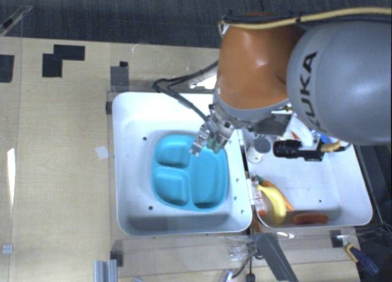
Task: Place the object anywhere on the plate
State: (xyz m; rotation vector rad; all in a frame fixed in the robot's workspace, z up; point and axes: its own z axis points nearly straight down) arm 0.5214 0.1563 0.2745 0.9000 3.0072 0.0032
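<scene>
A blue plate [187, 179] with three compartments lies in the left white bin [131, 152]. My gripper [207, 143] hangs over the plate's far right edge, reaching down from the big grey and orange arm. It is shut on a small green object [215, 146], which shows between the fingertips just above the large right compartment. The arm hides the bin's far right corner.
The right bin [343, 195] holds a yellow banana [274, 202] at its near left, a reddish-brown piece [309, 218] beside the banana, and a small grey round thing [262, 146] near the divider. Black marks lie on the bench at the far left.
</scene>
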